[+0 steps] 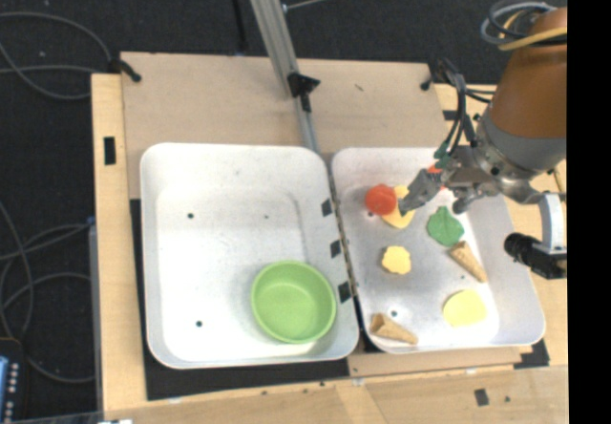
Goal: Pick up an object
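The claw [434, 195] is hanging low over the right-hand shallow white bin [516, 317], its dark fingers looking spread and pinching nothing. Just beside one tip are lying a small red rounded toy [381, 199] and a yellow piece [401, 218]; a green leafy toy [444, 226] is sitting under the other (any could be the target). Farther out, a lime-green plastic bowl [293, 301] is resting in the left bin [191, 183]. Nothing is lifted yet; the whole grasp is remaining.

Gripper [437, 195] hangs over the right bin [520, 317] — near a red piece [381, 199] and a green one [444, 226].
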